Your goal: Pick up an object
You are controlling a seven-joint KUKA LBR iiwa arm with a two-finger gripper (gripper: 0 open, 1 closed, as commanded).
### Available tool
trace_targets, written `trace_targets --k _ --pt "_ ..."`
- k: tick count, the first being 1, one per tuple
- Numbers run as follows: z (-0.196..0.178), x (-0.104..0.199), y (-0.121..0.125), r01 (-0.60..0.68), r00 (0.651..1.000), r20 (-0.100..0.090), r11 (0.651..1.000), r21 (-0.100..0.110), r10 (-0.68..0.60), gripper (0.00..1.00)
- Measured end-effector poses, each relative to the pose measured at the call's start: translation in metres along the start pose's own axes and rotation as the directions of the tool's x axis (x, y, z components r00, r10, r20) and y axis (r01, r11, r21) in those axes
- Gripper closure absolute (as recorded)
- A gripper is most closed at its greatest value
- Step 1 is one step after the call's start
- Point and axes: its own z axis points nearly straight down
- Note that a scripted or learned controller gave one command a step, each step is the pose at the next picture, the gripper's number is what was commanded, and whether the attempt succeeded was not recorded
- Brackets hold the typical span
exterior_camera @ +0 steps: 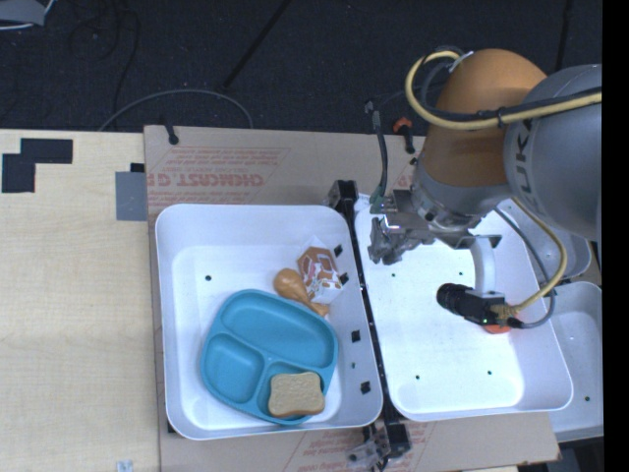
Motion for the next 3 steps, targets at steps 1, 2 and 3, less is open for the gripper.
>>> trace_targets --k 1,2,3 --pt "0.002 0.044 -0.029 0.0 1.0 0.0 1.0 0.001 0.0 1.0" --pt "0.022 0.092 -0.053 0.0 1.0 0.001 1.0 0.002 0.0 1.0" --pt "0.021 0.09 -0.052 -0.004 1.0 0.002 1.0 0.0 0.004 0.0"
